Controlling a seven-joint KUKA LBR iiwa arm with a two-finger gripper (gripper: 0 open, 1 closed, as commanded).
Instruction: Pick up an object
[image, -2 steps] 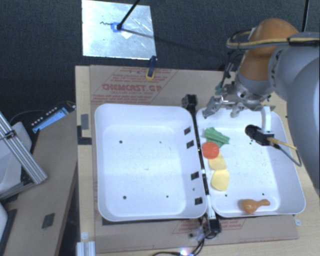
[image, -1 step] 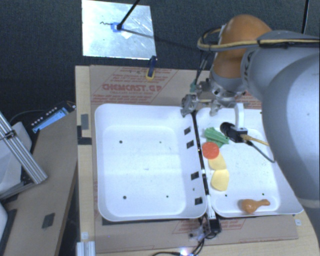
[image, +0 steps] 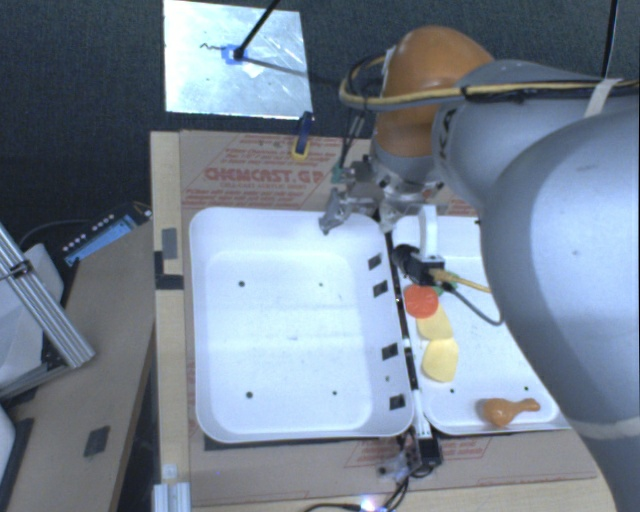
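The claw (image: 356, 212) hangs at the far rim where the left bin (image: 280, 330) meets the right bin (image: 482, 335); whether it is spread or pressed together I cannot tell, and nothing shows in its grip. The red disc (image: 421, 299), upper yellow lump (image: 434, 325), lower yellow lump (image: 440, 360) and tan drumstick toy (image: 507, 408) all lie in the right bin. The pick looks not yet made.

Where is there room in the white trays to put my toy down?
The left bin is bare wall to wall. The right bin is crowded along its left rim: a red disc, two yellow pieces, then a brown drumstick by the near rim. A bare strip lies between those and the arm. The tool hangs over that rim's far end.
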